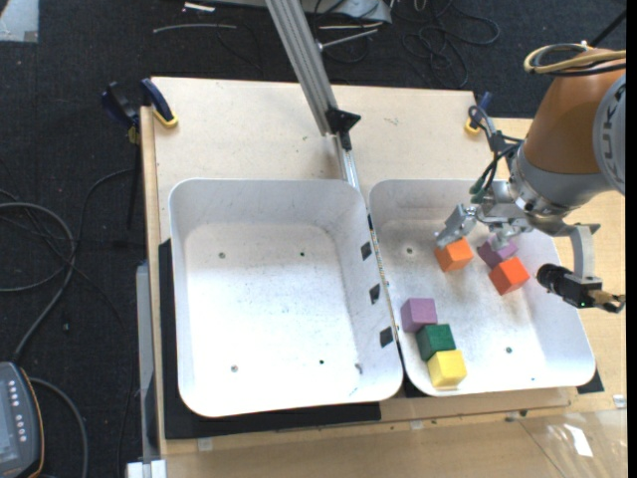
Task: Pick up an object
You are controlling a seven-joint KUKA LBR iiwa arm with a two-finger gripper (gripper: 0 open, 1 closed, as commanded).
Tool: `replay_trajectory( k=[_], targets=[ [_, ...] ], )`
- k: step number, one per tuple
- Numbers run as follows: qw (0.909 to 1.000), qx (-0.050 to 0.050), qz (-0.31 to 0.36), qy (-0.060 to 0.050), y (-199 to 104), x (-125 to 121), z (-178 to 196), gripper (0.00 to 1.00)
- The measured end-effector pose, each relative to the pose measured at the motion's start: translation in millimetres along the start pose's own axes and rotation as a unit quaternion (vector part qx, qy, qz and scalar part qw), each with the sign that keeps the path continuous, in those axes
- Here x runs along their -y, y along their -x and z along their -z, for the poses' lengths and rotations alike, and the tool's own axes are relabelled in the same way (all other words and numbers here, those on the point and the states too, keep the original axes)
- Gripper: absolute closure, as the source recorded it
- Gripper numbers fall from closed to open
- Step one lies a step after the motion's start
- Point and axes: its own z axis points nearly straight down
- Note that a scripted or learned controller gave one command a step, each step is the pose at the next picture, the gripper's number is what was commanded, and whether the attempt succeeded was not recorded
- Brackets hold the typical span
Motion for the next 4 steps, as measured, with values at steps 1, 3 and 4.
replay_trajectory(
  k=[1, 3, 4],
  targets=[
    [1.0000, 0.001, -0.001, -0.001, 23, -17, -111, 0.00],
    [1.0000, -0.002, 0.005, 0.004, -80, -13, -5, 1.00],
    [1.0000, -0.001, 0.004, -0.002, -144, 26, -10, 1.00]
  ],
)
